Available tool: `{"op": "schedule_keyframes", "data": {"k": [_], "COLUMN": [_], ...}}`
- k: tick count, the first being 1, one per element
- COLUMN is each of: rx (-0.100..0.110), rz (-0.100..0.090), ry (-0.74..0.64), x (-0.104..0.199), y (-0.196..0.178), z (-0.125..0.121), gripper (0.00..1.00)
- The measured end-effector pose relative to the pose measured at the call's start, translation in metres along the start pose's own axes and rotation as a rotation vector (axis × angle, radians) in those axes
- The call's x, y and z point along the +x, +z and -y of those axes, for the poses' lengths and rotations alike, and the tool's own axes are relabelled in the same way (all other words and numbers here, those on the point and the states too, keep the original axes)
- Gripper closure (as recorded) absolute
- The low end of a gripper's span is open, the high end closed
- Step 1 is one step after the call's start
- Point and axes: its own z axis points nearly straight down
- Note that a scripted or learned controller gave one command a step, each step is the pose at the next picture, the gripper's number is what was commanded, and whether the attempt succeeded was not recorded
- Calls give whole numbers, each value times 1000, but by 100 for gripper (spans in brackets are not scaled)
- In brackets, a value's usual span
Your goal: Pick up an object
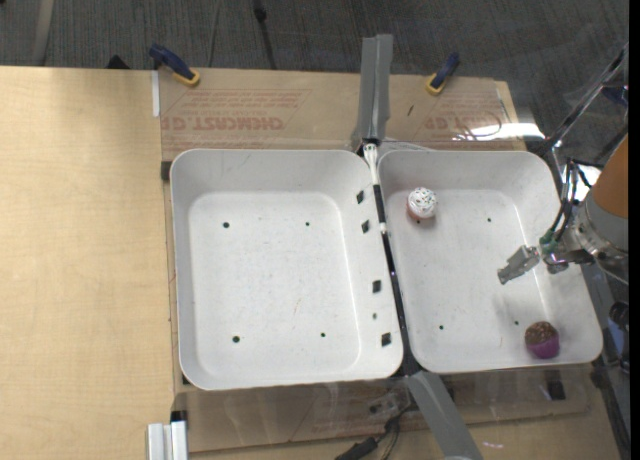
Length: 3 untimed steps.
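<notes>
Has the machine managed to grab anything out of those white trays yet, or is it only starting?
Nothing looks picked up yet. The gripper sits over the right bin with nothing visible in it. The white ball and the purple object both lie on the bin floor, apart from it. Left: reach one, grasp it, lift.

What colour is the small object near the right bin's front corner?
Purple at its base with a brown top, seen in the camera view.

two white bins (200,248), two small objects (422,203), two clamps (175,63)
</notes>
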Motion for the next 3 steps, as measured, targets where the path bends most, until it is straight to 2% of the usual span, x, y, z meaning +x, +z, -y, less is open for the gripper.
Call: {"op": "schedule_keyframes", "data": {"k": [1, 2, 3], "rx": [1, -3, -4], "rz": [-12, -1, 0], "ry": [20, -395, -340], "x": [-5, -11, -25], "y": [41, 40, 39], "z": [33, 34, -66], "gripper": [0, 0, 0]}}
